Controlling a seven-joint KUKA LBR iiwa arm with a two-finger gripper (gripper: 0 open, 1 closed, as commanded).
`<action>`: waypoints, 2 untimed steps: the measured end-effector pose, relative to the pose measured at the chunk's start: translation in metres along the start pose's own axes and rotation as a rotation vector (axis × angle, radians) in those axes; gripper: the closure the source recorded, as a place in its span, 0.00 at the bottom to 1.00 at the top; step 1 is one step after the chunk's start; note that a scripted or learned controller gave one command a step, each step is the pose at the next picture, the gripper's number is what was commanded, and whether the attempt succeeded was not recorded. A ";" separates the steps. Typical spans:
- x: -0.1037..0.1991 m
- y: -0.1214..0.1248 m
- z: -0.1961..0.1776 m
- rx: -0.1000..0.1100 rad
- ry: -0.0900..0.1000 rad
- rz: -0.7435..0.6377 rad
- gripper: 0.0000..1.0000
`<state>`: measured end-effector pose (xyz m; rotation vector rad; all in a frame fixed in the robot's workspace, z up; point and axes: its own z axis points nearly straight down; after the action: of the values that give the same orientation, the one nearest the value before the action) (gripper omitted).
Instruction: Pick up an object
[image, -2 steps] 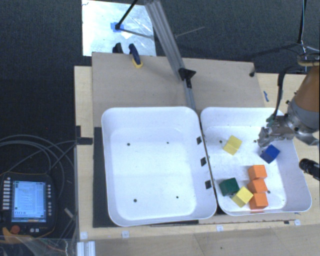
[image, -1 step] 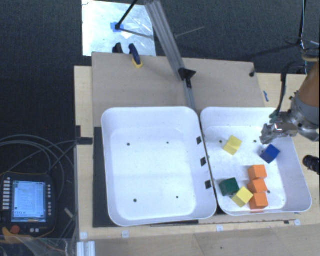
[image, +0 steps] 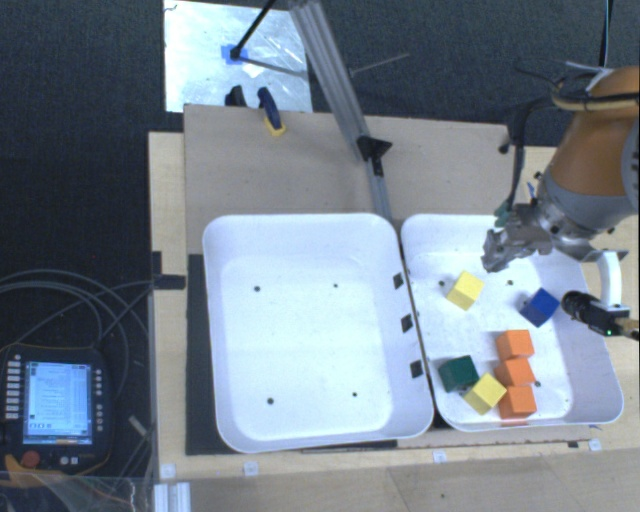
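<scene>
Yellow, blue, orange and green blocks lie in the right bin (image: 430, 245), in the lower right of the frame. We take the upper yellow cube (image: 465, 290) as the most likely thing to pick, because it lies alone near the middle of that bin and the gripper (image: 497, 255) hangs just beside it, up and to the right. We cannot tell if the jaws are released or clenched; from this slant they look like one dark grey lump, and nothing shows between them.

The blue cube (image: 540, 306) sits apart, nearer the right of the frame. Two orange cubes (image: 516, 358) and a third one (image: 518, 401) are packed close together at the lower right, with a second yellow cube (image: 485, 392) and a green cube (image: 459, 373) touching or almost touching beside them. The left bin (image: 215, 250) is in the middle of the frame, on the desk (image: 290, 160).

We judge the upper yellow cube to be light and stiff, probably wood or hard plastic, with flat smooth faces that may slip a little. It is turned at an angle to the bin walls, so we think the jaws should turn to meet two opposite flat faces, not the corners, and close low on its sides. The free space around it makes this grasp easier than in the crowded group.
</scene>
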<state>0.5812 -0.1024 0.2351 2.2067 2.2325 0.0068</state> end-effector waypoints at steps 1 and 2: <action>0.048 0.018 0.007 0.001 0.000 0.001 1.00; 0.092 0.028 -0.002 0.001 0.001 0.001 1.00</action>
<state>0.6078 -0.0097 0.2374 2.2089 2.2317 0.0067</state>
